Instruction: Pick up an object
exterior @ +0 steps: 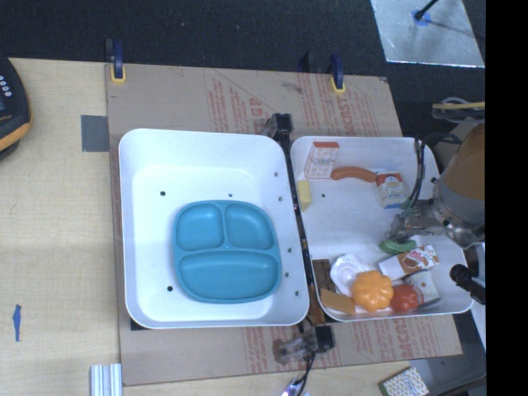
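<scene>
The right bin (355, 213) holds several small objects. A white and orange carton (322, 159) lies at its far left, with an orange sausage (355, 173) beside it and another small carton (392, 188) to the right. Along the near side lie an orange pumpkin-like toy (373, 289), a red tomato (404, 298), a white piece (346, 269) and a red and white carton (410, 261). My gripper (410, 223) hangs low at the bin's right side, just above a green ring-like piece (398, 244). The arm (462, 180) hides the bin's right rim.
The left bin (148, 172) carries a blue divided plate (227, 250). A yellow piece (304, 194) sits by the divider between the bins. Both bins rest on cardboard (206, 97) held by clamps. A dark device (10, 101) lies at the far left.
</scene>
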